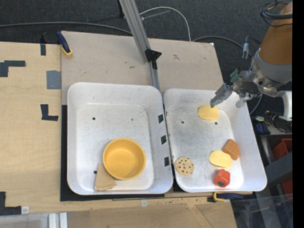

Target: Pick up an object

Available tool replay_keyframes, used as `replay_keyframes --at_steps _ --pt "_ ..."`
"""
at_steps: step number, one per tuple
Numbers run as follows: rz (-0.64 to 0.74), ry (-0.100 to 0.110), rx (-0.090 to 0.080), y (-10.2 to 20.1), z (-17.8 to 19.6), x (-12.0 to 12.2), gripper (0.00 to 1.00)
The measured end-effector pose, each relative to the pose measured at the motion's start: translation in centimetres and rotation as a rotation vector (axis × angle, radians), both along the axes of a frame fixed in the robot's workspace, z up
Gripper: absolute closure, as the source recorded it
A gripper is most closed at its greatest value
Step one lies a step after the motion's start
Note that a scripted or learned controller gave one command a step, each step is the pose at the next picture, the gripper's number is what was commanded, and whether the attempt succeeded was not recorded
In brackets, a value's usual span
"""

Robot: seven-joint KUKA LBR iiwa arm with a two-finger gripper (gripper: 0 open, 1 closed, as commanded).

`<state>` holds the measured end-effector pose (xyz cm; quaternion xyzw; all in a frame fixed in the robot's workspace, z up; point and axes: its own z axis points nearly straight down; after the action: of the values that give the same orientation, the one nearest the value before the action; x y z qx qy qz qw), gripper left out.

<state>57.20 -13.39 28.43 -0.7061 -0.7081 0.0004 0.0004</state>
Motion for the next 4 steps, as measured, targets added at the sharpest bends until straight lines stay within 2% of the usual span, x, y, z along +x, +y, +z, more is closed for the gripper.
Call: replay_keyframes --at_steps 1,4 --pt "0.000 0.000 0.000 0.0 0.0 0.0 0.00" --pt "-0.002 0.005 0.000 -0.8 -13.5 -1.5 0.00"
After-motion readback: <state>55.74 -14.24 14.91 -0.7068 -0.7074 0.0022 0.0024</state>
